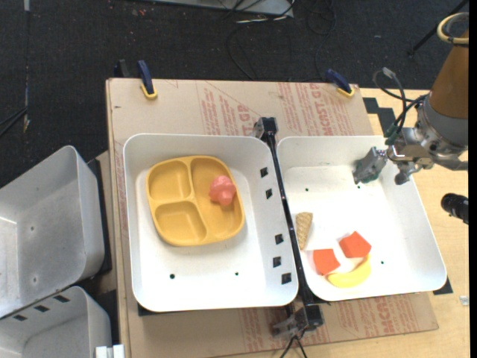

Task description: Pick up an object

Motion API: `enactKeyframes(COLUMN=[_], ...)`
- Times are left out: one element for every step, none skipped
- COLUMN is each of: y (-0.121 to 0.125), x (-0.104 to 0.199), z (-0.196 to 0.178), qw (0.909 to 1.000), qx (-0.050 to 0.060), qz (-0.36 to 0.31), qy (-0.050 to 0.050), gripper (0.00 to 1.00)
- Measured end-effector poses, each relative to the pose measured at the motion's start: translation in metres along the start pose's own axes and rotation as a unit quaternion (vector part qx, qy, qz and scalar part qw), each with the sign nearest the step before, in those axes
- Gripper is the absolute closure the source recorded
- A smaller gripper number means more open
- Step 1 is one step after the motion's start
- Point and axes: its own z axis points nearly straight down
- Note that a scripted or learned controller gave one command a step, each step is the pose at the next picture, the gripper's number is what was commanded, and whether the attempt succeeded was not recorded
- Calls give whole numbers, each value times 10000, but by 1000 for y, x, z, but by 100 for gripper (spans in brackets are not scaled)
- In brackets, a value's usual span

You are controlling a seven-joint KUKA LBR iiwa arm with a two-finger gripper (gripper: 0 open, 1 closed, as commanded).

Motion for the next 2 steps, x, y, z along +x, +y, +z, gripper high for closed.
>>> enactKeyframes(y=[2,2], x=[0,7], z=[-6,56], qw=[10000,10000], qx=[-58,-35], qz=[-14,-3], qy=[-9,-3], gripper=[0,0])
